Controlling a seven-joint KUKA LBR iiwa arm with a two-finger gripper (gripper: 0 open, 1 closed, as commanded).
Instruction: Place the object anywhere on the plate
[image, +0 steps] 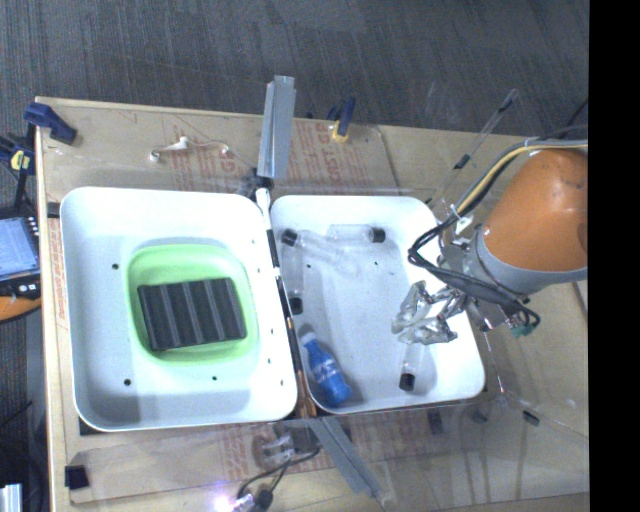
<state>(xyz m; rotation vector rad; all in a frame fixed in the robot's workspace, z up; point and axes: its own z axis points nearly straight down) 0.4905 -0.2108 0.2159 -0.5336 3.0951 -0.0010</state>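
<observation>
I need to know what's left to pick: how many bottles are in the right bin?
3, maybe more hidden under the arm: a blue bottle at the near left corner, a clear bottle near the far wall, and another clear bottle under the tool.

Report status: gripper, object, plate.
Gripper low in right bin, grasp unclear. Blue bottle at bin's near-left corner. Green plate carries dark ridged block.

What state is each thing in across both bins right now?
Green square plate: flat in the left white bin, carrying a dark ribbed block.
Blue plastic bottle: lying on its side in the right white bin, near the front edge.
Clear plastic tubes with black caps: lying flat at the back.
Gripper: low over the right bin.
</observation>
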